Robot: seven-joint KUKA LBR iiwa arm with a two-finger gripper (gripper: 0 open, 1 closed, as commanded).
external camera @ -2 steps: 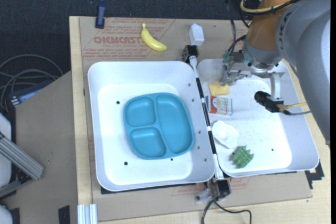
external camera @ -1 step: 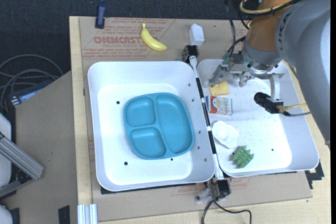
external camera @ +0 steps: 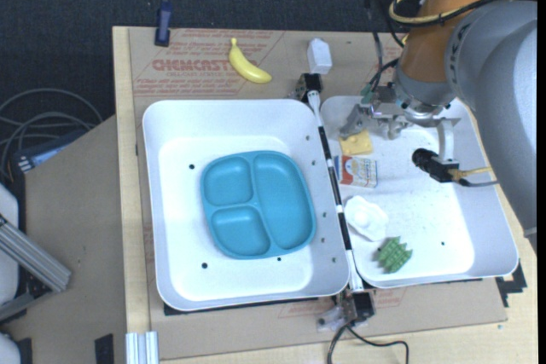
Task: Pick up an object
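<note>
Cardboard (external camera: 192,64) printed "CHEMCAST", banana (external camera: 246,65) beside

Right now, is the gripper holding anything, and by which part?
Cannot be told. The gripper is down at the yellow block in the right bin, but no grasp is visible.
</note>
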